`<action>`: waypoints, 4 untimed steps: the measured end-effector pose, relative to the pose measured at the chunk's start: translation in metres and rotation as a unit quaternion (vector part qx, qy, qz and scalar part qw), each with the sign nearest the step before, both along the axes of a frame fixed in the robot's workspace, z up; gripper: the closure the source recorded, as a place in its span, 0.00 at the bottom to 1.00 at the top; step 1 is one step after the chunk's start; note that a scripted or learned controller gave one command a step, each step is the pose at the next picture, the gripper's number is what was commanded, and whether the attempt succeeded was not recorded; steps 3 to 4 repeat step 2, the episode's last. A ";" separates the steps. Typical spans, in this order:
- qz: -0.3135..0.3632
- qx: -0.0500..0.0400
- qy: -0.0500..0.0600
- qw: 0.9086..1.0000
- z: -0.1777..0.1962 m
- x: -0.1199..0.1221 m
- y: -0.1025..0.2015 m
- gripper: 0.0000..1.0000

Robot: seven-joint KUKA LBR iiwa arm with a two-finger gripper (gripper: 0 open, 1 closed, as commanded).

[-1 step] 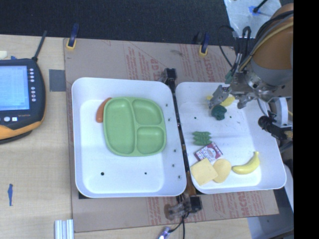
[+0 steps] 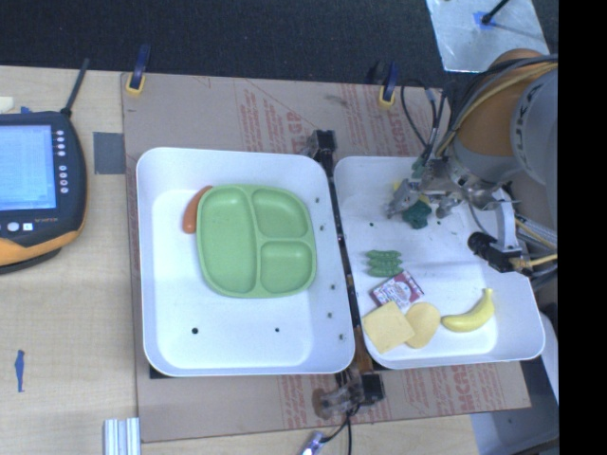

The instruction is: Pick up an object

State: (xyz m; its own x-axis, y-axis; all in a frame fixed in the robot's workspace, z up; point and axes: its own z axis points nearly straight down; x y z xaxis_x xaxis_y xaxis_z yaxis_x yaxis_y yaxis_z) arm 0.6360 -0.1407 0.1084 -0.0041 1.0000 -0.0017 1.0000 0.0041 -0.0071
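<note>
Hovering low in the right bin (image 2: 436,344), the gripper (image 2: 419,200) sits right over a dark green piece (image 2: 417,217), its grip impossible to judge, so nothing looks lifted yet; banana (image 2: 471,315), cheese (image 2: 386,329) and packet (image 2: 397,290) lie untouched.

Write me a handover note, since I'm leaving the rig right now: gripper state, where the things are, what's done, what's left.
Gripper: low over the far part of the right bin, at a dark green object; a grasp can't be confirmed.
Right bin, near part: banana, yellow cheese slice, round yellow piece, red-and-white packet, small green item.
Left bin: green divided plate with an orange-red item at its left edge.
Done: nothing visibly lifted.
Left: pick up an object.
</note>
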 end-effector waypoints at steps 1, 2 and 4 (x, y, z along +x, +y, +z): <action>0.001 -0.001 0.000 1.000 0.012 0.001 -0.001 1.00; 0.000 0.001 -0.003 1.000 0.085 0.017 0.055 1.00; 0.000 0.001 -0.003 1.000 0.085 0.017 0.055 1.00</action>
